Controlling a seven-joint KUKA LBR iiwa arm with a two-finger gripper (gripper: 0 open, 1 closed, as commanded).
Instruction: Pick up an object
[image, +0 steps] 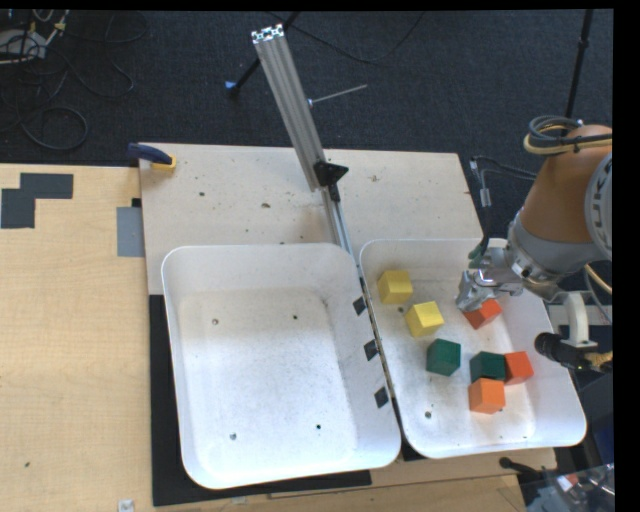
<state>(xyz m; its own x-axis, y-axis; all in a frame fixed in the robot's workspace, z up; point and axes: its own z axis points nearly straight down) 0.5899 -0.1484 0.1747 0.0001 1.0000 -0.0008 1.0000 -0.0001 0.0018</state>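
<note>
My gripper (477, 292) hangs low over the right bin (560, 425), near its back right part. A red-orange block (485, 314) lies right beneath and slightly in front of it, partly covered by the gripper's metal body. I cannot see whether the block is in the gripper's grasp or just resting on the bin floor. Other blocks in this bin: two yellow ones (394, 286) (424, 318), a green one (443, 356), a dark green one (488, 365), a red-orange one (518, 366) and an orange one (487, 396).
The left bin (190, 300) sits beside the right one, with black clips (370, 348) along the shared wall. A slanted aluminium bar (295, 110) rises behind the bins. The arm's orange band (565, 205) looms at the right edge.
</note>
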